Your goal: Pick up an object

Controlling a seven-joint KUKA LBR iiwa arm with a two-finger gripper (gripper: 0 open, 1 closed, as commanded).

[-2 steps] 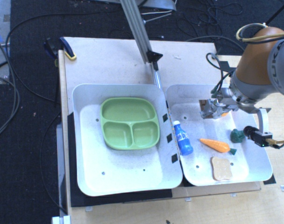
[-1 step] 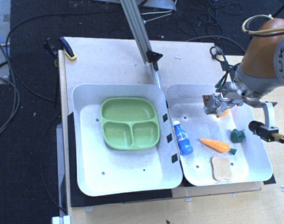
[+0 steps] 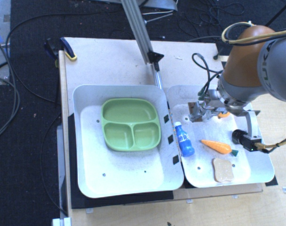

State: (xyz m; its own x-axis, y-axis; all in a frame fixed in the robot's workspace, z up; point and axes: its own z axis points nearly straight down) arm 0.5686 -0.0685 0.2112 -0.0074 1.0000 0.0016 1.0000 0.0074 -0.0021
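In the right bin [image 3: 256, 173] lie a blue bottle [image 3: 184, 140] with a white cap near the left wall, an orange carrot [image 3: 217, 146] with a green tip in the middle, and a tan slice of bread [image 3: 223, 169] toward the front. My gripper [image 3: 199, 113] hangs over the back part of that bin, above and slightly right of the bottle, left of a small orange piece [image 3: 223, 115] half hidden under the wrist. It stands apart from the carrot and bread.
The left bin [image 3: 86, 173] holds a green divided plate [image 3: 131, 124]. A metal pole [image 3: 139, 25] slants down to the bins' shared back corner. Black cables [image 3: 204, 72] loop beside the wrist, and a black fitting [image 3: 242, 138] sits at the right bin's right side.
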